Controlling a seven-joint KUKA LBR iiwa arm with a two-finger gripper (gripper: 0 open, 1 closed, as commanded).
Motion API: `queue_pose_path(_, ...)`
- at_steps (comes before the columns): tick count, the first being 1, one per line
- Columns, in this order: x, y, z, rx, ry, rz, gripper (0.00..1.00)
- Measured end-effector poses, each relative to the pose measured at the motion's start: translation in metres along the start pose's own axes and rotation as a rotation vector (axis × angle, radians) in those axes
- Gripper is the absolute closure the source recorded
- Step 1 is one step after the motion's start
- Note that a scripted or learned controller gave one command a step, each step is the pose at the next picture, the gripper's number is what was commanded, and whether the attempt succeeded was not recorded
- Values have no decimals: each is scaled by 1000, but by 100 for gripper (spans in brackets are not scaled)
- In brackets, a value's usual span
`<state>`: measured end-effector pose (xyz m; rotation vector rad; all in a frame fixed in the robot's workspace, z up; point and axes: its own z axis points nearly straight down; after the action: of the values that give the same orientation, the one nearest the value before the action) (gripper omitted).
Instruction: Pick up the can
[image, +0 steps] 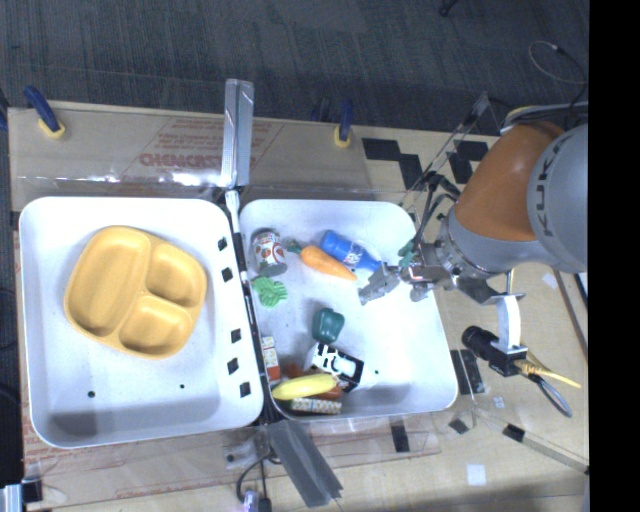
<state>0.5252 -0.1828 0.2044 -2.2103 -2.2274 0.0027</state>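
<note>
— What's the table (110, 140) carrying?
— Two shallow white bins side by side: the left bin (40, 330) and the right bin (420, 350), walls touching at the middle.
— Anything else right on it?
— Blue clamps (44, 112) on the far edge, black tape marks (385, 152) far right, and pliers (540, 372) lying near the right bin

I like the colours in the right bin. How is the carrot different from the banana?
The carrot is orange with a green end; the banana is yellow. The carrot lies in the far part of the right bin, beside the blue bottle; the banana lies at the near edge. The carrot points slantwise; the banana lies nearly level. Both are long, thin and lying flat.
</note>
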Motion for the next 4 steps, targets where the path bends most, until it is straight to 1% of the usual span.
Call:
queue_pose_path(1,-21,-5,-10,-1,-2,40,0)
queue_pose_path(2,3,-5,11,0,0,125,0)
queue_pose_path(3,54,58,113,-1,-1,46,0)
queue_pose_path(4,67,101,114,20,-9,-99,0)
